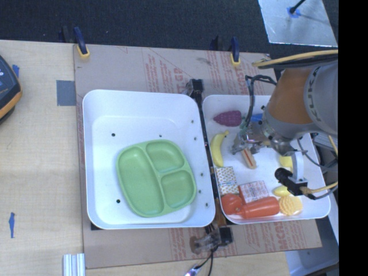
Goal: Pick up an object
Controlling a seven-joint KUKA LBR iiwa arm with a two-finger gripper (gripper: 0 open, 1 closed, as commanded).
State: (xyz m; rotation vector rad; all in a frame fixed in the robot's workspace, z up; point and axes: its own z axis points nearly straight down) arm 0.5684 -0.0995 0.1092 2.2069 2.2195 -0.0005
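We see the gripper point(248, 143) low in the right bin point(322, 213), just above a hot dog point(249, 158); can't tell whether its fingers are apart or together. The grey arm w/ orange band point(290, 99) reaches in from the right, bent down over the bin. Beside the hot dog lie a banana point(217, 149) and purple grapes point(228, 118). The left bin point(103, 105) holds a green divided plate point(156, 177). Red print on the cardboard point(167, 68) is too small to read.

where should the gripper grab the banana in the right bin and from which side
Grip the banana across its narrow middle, coming straight down from above. It lies flat and curved along the right bin's left wall, so the fingers would probably best close across its width. The wall side looks tight; the patterned packet sits just below it.
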